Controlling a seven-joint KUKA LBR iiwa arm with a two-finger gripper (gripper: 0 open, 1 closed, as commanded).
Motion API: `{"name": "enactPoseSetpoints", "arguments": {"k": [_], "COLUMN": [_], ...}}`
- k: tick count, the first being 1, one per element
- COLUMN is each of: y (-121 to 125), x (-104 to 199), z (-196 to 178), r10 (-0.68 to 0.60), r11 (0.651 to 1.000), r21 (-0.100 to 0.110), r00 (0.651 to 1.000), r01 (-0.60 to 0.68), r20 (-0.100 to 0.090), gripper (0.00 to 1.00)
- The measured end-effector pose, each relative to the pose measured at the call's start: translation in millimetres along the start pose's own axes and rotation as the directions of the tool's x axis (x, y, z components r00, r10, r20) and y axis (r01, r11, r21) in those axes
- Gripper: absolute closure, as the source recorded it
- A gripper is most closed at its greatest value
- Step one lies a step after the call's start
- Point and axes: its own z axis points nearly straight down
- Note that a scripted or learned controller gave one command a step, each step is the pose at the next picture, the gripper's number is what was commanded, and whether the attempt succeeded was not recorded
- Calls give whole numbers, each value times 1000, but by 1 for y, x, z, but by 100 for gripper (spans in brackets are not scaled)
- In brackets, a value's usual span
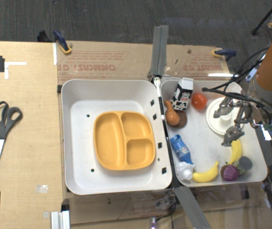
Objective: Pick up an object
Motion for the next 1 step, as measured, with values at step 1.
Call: {"name": "enactPoseSetpoints", "arguments": {"k": [1], "y": [25], "x": [-61], "z": [109], "r10": [176], "r11": [984], "r21": [0], "r00": [984], "r01": [-176], "r20": [1], "gripper": [0]}}
